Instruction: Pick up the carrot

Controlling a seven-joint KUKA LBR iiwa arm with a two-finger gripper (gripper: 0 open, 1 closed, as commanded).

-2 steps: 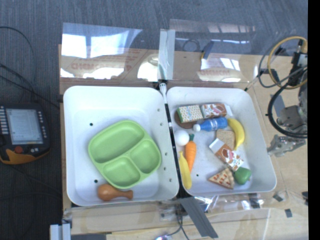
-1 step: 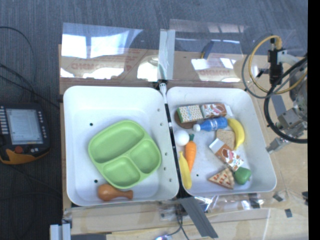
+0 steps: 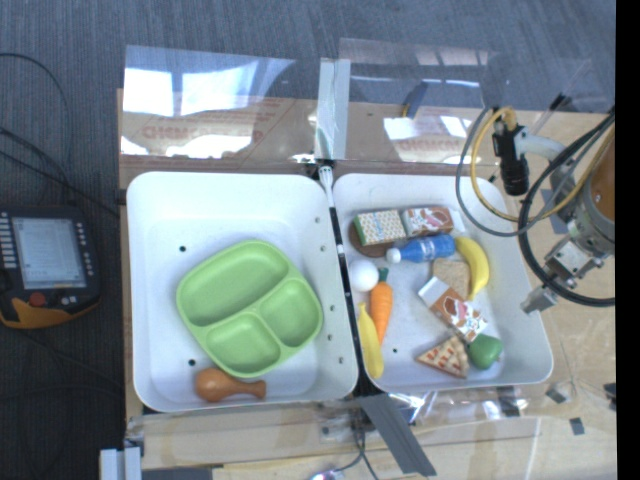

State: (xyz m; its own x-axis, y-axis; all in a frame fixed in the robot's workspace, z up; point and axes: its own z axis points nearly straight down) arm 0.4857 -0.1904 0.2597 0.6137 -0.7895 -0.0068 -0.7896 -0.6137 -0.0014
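Though it looks like a light, rigid toy, carrot (image 3: 381,306): lies in the right bin (image 3: 530,368), near that bin's left wall, green top pointing away from me, tip toward me.
Handling: probably hard and smooth; a pinch across the thick orange middle seems safest.
Neighbours: white egg (image 3: 363,276) touching its top end, yellow piece (image 3: 370,346) just beside its tip.
Arm: at the right bin's far right edge, well apart from the carrot.
Gripper: cut off and tangled among cables; I cannot tell its state.
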